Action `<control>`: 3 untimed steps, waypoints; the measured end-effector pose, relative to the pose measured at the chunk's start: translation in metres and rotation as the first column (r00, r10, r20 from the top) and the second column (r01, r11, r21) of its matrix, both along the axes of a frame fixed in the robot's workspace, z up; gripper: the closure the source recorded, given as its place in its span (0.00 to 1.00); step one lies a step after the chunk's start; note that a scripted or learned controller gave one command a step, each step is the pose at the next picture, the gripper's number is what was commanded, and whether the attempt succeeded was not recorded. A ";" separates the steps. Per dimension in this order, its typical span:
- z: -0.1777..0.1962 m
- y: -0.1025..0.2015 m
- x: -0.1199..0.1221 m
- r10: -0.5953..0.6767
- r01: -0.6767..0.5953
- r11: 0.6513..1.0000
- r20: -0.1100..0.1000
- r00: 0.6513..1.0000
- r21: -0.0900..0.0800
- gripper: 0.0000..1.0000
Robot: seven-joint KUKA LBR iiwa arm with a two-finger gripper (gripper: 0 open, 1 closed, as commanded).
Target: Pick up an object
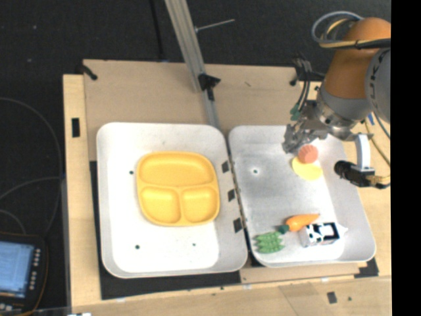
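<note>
Pink round object (307, 154) rests on a yellow disc (308, 170) in your right bin (263, 196), the gripper (294, 141) just beside it; its grip state cannot be told. Nearby: carrot (302, 221), green toy (268, 243), black-and-white block (321, 233). Left bin (115, 196) holds a yellow divided tray (177, 187).
</note>
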State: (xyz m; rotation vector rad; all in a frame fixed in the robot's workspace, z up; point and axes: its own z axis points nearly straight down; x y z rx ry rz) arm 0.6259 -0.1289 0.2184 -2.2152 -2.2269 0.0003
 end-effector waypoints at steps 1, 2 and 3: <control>0.014 0.051 -0.013 0.002 -0.002 1.000 0.002 1.000 0.001 1.00; 0.022 0.094 -0.024 0.002 -0.002 1.000 0.002 1.000 0.002 1.00; 0.014 0.141 -0.033 0.001 -0.001 1.000 0.001 1.000 0.001 1.00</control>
